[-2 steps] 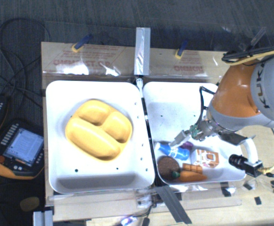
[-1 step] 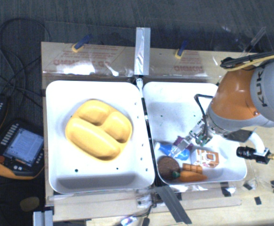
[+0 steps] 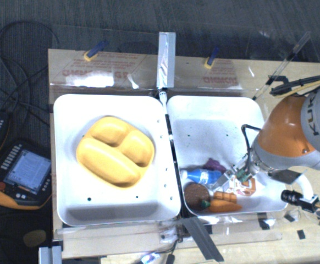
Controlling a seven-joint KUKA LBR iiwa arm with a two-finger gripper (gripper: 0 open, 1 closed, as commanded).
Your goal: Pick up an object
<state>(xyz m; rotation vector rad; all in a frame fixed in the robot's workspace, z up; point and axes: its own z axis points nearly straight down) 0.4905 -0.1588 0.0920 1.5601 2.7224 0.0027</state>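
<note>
Tool (image 3: pixel 240 175), grip state unclear, over glossy bottle (image 3: pixel 203 176), carrot (image 3: pixel 224 205); lumpy yellow bread (image 3: pixel 115 150) left.

A single fixed camera is looking down from above the bench (image 3: pixel 121 65) at a slant, taking in both the left bin (image 3: pixel 66 164) and the right bin (image 3: pixel 215 114) (side by side), with the arm (image 3: pixel 283 136) reaching in from the frame's right side.

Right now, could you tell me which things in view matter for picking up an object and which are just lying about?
Job:
gripper
blue bottle
carrot
brown ball
purple item
yellow bread-like lump

Lying about:
handheld pendants
cables
blue clip
</note>
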